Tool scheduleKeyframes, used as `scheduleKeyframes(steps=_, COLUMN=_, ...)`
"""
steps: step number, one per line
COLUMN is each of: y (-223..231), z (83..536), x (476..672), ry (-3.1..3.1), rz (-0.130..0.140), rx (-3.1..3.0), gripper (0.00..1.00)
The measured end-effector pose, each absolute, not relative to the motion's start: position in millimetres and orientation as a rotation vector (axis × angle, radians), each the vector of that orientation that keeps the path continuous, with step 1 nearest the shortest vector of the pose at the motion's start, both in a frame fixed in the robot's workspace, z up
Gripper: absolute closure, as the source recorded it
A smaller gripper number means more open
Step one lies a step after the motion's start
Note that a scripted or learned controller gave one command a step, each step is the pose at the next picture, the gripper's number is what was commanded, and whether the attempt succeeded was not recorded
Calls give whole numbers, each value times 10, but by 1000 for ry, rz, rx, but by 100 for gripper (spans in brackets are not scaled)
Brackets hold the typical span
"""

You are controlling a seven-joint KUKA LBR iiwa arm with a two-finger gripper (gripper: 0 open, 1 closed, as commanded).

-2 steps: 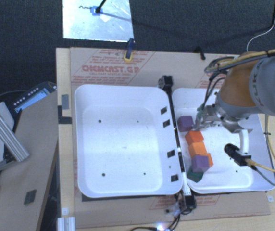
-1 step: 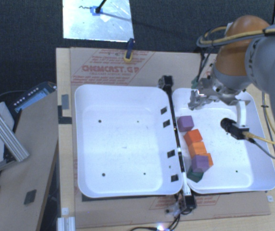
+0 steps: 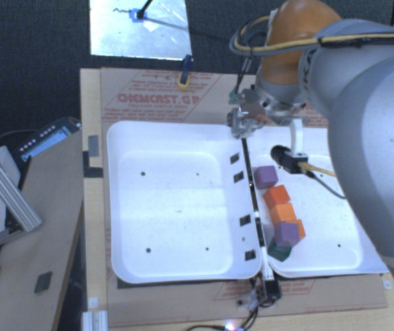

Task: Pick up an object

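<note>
Over the back of the right bin (image 3: 341, 257), the gripper (image 3: 242, 124) hangs; whether it is released or clenched, I cannot tell. Nearer the front, well apart, a purple block (image 3: 265, 177) heads a row of blocks: probably light, stiff, best pinched across flat sides.

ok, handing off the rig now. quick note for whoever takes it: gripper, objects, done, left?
Gripper: at the far end of the divider between the two bins, nothing visibly held; whether it is open or shut can't be judged from this view.
Objects: all in the right bin, in a row beside the divider, far to near: purple block, orange block, second orange block, second purple block, dark green piece.
Done: no pick yet.
Left: choose one object, grasp, lift.
</note>
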State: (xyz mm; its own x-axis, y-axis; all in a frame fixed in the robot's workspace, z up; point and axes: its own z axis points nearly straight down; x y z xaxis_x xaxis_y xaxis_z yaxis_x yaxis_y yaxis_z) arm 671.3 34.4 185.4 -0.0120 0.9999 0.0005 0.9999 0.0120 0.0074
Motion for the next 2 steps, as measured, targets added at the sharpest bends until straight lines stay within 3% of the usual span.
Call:
scheduleKeyframes(steps=1, y=666, z=3559, x=6513, ry=2223, rz=27, rx=2202, gripper=100)
scheduleKeyframes(steps=2, y=503, z=2127, x=6677, ry=2224, rz=-9, rx=2224, gripper=100)
